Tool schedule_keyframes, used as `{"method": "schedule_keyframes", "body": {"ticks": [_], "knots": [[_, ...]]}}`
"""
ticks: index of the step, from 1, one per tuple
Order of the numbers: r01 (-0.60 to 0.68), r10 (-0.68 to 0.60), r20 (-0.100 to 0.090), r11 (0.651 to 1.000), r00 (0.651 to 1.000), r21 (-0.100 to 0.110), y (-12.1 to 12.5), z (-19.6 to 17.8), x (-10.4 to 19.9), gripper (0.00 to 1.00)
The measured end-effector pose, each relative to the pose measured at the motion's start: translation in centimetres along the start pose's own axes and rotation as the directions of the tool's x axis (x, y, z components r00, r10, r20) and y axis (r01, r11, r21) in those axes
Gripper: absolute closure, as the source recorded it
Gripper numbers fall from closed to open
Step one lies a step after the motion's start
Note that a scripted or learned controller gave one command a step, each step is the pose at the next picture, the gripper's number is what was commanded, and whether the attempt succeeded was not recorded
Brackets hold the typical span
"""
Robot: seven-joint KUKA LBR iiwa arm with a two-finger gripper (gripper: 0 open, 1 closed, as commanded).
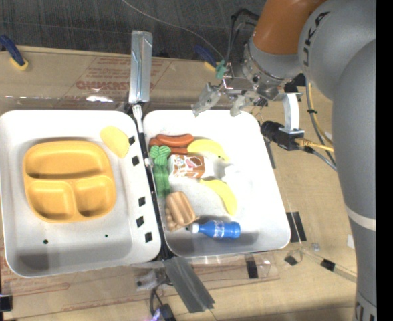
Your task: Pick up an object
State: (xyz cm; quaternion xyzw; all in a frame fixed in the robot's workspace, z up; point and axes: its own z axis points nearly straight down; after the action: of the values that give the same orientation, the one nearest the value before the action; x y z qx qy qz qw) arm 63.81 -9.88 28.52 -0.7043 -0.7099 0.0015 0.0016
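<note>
Nothing is picked yet: the pincer [224,104] hangs open and bare above the right bin's [271,199] far rim, toys untouched below.

Yellow tray [68,187] in left bin [9,179], clamps [14,51] on cardboard [69,72].

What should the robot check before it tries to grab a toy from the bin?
1. Gripper above the right white bin: ok, over its far rim.
2. Jaws open: ok, spread apart.
3. Jaws free of any toy: ok.
4. Toys to pick from: ok, brown sausage, blue plastic bottle, yellow banana.
5. Toys spaced for a clean grab: not ok, crowded along the bin's left side.
6. Yellow divided tray out of the way: ok, in the left bin.
</note>
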Motion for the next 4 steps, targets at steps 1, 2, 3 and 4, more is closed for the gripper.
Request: {"method": "schedule_keyframes", "body": {"ticks": [1, 2, 3, 4], "knots": [[-0.032, 0.032, 0.0, 0.999, 0.999, 0.006, -2.8, 9.9, -1.1, 0.0], [0.023, -0.023, 0.001, 1.0, 1.0, 0.0, -0.5, 19.5, -1.3, 0.0], [0.222, -0.222, -0.004, 0.975, 0.975, 0.018, 1.4, 19.7, -1.7, 0.0], [0.385, -0.385, -0.001, 0.923, 0.923, 0.003, 1.8, 19.4, -8.1, 0.0]]}}
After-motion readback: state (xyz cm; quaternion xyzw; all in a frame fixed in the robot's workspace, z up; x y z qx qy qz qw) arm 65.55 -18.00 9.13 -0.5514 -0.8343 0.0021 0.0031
